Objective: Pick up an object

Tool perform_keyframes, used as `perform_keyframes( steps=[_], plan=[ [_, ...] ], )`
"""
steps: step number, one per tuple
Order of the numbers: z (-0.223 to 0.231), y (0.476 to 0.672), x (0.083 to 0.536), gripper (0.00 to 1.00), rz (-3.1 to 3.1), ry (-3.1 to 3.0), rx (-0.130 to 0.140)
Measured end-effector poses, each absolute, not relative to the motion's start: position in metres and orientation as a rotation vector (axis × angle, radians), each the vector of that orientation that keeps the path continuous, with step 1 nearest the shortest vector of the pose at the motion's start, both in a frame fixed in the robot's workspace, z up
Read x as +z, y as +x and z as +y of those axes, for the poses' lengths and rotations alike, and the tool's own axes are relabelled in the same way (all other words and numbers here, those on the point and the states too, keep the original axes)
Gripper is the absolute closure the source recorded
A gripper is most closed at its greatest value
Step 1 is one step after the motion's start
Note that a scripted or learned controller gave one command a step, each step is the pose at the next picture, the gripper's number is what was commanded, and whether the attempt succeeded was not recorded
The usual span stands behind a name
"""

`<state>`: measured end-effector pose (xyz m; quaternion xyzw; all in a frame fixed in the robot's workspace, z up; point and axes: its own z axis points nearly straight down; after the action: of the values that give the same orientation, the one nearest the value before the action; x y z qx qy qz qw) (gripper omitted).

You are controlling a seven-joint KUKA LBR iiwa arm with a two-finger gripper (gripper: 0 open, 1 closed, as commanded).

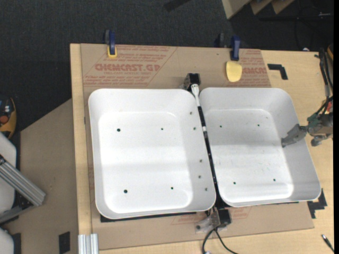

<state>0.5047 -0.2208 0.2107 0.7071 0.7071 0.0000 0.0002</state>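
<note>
Your gripper [288, 137] sits at the right bin's [249, 97] right rim, its hold impossible to tell, and no object to pick lies ahead of it in either bin.

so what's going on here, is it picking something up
Not yet, by the look of it. The hand sits at the right edge of the right bin, low over its rim, with nothing visibly held. The left bin lies beside it on the bench. A small yellow object rests on the bench behind the right bin.
</note>
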Motion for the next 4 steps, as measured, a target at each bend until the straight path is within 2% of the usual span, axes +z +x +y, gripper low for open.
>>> perform_keyframes(
  steps=[1,2,3,4],
  plan=[
    [-0.158,0.501,0.329,0.0,2.223,2.204,0.014],
    [-0.161,0.5,0.332,1.0,2.221,2.215,0.003],
    [-0.026,0.478,0.264,1.0,2.243,2.214,-0.002],
    [0.062,0.496,0.34,1.0,2.232,2.205,0.015]
  ],
)
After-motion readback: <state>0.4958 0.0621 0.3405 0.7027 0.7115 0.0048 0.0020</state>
